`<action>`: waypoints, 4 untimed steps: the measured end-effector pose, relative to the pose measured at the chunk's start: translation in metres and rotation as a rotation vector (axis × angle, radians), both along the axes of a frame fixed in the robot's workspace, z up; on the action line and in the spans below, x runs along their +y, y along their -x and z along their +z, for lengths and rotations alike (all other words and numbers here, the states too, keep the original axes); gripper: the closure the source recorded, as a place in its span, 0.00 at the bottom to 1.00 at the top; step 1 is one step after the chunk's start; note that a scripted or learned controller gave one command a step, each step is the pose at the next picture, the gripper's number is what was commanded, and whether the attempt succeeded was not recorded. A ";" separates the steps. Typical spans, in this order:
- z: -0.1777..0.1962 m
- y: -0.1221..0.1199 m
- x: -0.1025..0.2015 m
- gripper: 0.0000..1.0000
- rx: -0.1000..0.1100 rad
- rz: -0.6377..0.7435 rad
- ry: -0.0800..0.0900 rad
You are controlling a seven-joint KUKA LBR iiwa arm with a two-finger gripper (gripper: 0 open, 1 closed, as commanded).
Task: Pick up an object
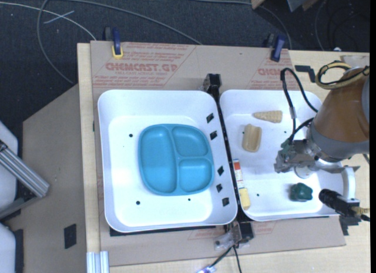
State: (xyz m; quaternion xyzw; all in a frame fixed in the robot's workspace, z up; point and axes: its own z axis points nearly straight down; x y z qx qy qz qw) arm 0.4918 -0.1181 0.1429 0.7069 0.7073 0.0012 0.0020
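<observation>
In the right bin (pixel 267 100) lie a tan block (pixel 252 138), a pale cone-shaped piece (pixel 268 116) behind it, and a dark green lump (pixel 301 192) near the front right corner. A small yellow and red item (pixel 240 191) rests against the bin's left wall. My gripper (pixel 288 161) hangs low over the bin's right part, just behind and left of the green lump and to the right of the tan block. Nothing shows between its fingers from this angle.
The left bin (pixel 111 148) holds a blue divided plate (pixel 175 158). A black divider with clips (pixel 218 142) runs between the bins. Cables (pixel 294 98) loop over the right bin's back. The grey and orange arm (pixel 343 119) covers the right bin's right edge.
</observation>
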 end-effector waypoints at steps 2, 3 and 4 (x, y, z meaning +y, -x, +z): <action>0.095 -0.010 -0.008 1.00 -0.002 0.001 0.000; 0.116 -0.011 -0.008 1.00 0.001 0.000 -0.001; 0.112 -0.025 0.036 1.00 0.003 0.005 -0.002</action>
